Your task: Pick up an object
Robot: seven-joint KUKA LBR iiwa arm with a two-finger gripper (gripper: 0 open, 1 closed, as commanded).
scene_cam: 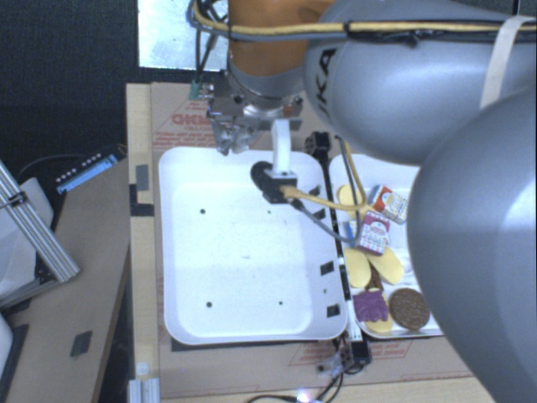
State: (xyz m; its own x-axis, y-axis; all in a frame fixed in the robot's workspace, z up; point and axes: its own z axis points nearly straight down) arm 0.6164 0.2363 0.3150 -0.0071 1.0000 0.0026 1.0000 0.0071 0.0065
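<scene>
My gripper (232,139) hangs over the back left edge of the left white bin (172,250), under the orange wrist band. Nothing shows between its fingers. The loose objects all lie in the right bin (401,332), partly hidden by the grey arm. They are a red and white box (391,201), a small printed packet (374,234), yellow banana-shaped pieces (375,267), a purple toy (372,306) and a brown round disc (409,307). The gripper is well to the left of all of them.
The big grey arm covers the right part of the view and most of the right bin. Both bins rest on brown cardboard (176,124). An aluminium frame (33,242) and a blue-marked bar (84,171) lie off the bench at left.
</scene>
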